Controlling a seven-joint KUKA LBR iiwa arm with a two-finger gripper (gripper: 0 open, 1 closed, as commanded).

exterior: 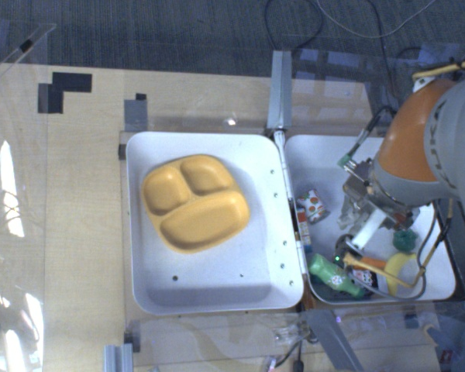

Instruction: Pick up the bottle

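While the arm (426, 142) leans in over the right bin (325, 149), its gripper (363, 235) hangs low near the bin's front, and whether it is apart or together cannot be told from this angle. Just below and to the left of the gripper, the green bottle (331, 273) lies on its side against the bin's front wall, close to but not between the tool's tips; a small spotted toy (315, 205) sits to the gripper's left, a teal piece (404, 240) and a yellow one (401, 267) to its right. Well to its left, a yellow divided plate (195, 202) rests in the left bin (217, 289).
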